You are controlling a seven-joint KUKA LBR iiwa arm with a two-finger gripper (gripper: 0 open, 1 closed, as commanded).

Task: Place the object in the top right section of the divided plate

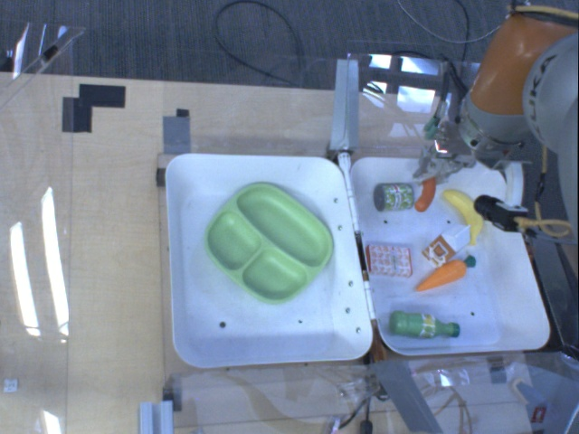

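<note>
Lying nearest in the right bin: a green bottle on its side. Just beyond it, resting apart from one another: an orange carrot, a small red-patterned packet and a little orange-and-white carton. Farther back, lying near the bin's far wall: a yellow banana, a green can on its side, and a small red-orange pepper-like piece just beside the can.

Hanging over that far corner: the gripper, tips just above the red-orange piece, which looks like the object being gone for. Fingers looking slightly parted, nothing visibly between them; exact opening hard to tell at this size.

Sitting in the left bin, well apart: the green divided plate, turned at an angle.

Doing this step well: coming down centred on the red-orange piece, closing across its narrow width, keeping clear of the can touching-close on one side and the banana on the other. Then lifting high enough for clearing the ridge between the bins on the counter before heading for the plate's top right section.
</note>
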